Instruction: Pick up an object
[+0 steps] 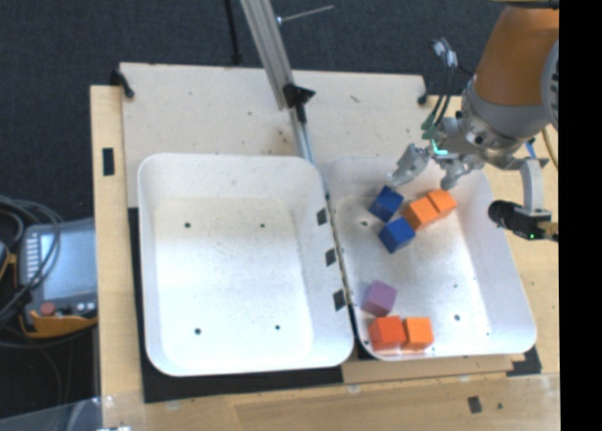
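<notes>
My gripper [431, 171] hangs over the back of the right bin [489, 316], open, with nothing between its two fingers. Just below it lie an orange block [432, 208] and two blue blocks, one at the back [385, 203] and one nearer the front [397, 233]. A purple block [379, 297] sits lower down near the bin's left wall. Two more orange blocks, one larger [386, 331] and one smaller [419, 331], rest side by side at the front edge.
The left bin [169, 326] stands beside the right one, sharing a divider with black clips. A slanted metal rail [268, 39] rises from behind the bins. A monitor and cables lie off the bench at the left.
</notes>
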Controlling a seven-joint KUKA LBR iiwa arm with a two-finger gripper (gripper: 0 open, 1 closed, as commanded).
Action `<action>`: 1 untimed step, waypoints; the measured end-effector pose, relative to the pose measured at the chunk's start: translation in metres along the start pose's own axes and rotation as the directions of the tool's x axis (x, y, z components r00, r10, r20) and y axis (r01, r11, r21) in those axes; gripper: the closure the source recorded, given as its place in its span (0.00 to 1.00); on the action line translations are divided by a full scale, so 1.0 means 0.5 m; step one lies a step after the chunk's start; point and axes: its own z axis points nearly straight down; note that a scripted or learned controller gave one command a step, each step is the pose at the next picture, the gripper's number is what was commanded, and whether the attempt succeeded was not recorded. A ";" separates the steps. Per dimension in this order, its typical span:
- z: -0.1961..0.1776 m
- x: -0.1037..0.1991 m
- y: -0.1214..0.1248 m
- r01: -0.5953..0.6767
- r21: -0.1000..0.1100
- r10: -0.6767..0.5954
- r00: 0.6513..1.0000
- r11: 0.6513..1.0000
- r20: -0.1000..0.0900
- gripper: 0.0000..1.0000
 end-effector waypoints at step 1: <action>-0.004 0.000 0.001 0.000 -0.004 0.000 1.000 1.000 0.000 0.00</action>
